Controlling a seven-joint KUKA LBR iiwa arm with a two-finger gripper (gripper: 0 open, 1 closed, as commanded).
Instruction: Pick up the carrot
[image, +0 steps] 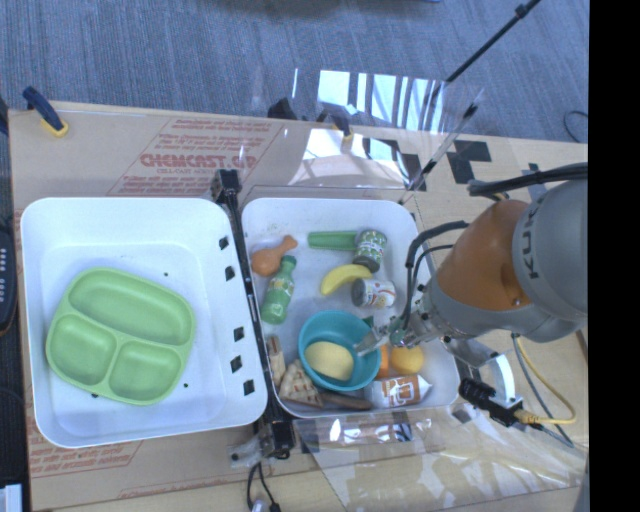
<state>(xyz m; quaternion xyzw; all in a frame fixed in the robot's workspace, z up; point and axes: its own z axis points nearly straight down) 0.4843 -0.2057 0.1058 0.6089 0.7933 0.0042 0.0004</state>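
Note:
A bright orange piece that I take for the carrot (406, 360) lies at the lower right of the right bin (300, 215), partly hidden under the wrist. My gripper (383, 338) is low in that bin, just above and to the left of the orange piece, at the right rim of a blue bowl (322, 330). The grey arm with its orange band (480, 270) reaches in over the bin's right wall.
The right bin also holds a yellow piece in the bowl, a banana (345, 277), two small cans (372, 247), a green bottle (279, 288), an orange-brown drumstick (270, 260), a green stick and a packet (400, 390). A green divided plate (120, 335) lies in the left bin.

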